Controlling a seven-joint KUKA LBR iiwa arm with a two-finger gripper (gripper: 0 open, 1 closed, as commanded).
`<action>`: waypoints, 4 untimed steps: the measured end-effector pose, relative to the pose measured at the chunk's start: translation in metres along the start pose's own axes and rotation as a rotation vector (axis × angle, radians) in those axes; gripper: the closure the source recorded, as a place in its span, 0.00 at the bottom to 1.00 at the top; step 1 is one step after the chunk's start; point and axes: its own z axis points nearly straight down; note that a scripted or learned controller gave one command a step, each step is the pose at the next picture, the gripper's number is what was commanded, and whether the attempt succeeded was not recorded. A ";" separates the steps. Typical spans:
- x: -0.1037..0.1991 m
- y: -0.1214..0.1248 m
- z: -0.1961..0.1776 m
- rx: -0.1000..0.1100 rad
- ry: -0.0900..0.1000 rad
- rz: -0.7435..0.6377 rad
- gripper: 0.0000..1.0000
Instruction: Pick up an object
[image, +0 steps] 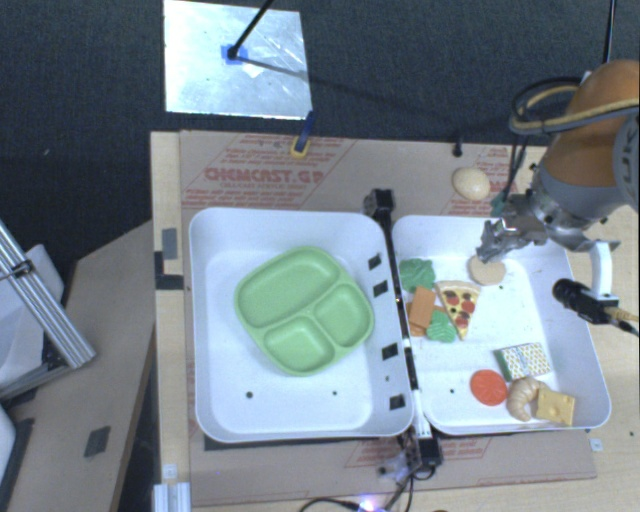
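My gripper (494, 247) hangs over the far part of the right bin (575, 345), its tip just above a pale beige round disc (487, 272) lying on the bin floor. To the left of the disc lie a pizza slice (460, 303), an orange block (421, 311), a green leafy piece (416, 272) and a smaller green piece (442, 328). Near the front right corner are a red disc (488, 387), a patterned square (523, 359), a croissant (521, 397) and a yellow cheese wedge (555, 405).
The left bin (215, 400) holds a green divided plate (304, 309). A beige egg-shaped thing (471, 183) rests on the cardboard behind the right bin. A raised divider (395, 300) with black clips separates the bins.
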 end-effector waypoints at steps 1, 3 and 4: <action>0.056 -0.026 -0.005 0.007 0.003 -0.005 1.00; 0.154 -0.060 -0.001 0.009 0.003 -0.005 1.00; 0.210 -0.078 -0.007 0.008 0.005 -0.007 1.00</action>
